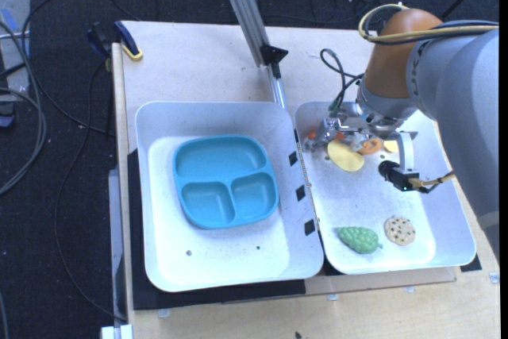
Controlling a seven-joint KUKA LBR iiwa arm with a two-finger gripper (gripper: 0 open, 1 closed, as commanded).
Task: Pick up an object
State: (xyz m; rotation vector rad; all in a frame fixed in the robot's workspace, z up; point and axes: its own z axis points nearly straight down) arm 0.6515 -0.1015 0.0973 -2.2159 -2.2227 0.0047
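Over the right bin (444, 250), the gripper (347, 140) hangs low at a yellow piece (347, 158), seemingly to grasp it. Whether the jaws are spread or pressed together, I cannot tell.

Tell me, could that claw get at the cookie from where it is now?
Probably yes. The cookie lies flat and uncovered in the right bin, apart from the green piece beside it. The claw hangs over the same bin.

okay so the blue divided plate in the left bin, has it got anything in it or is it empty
Empty. All three compartments of the blue divided plate show bare blue, and it lies flat in the left bin.
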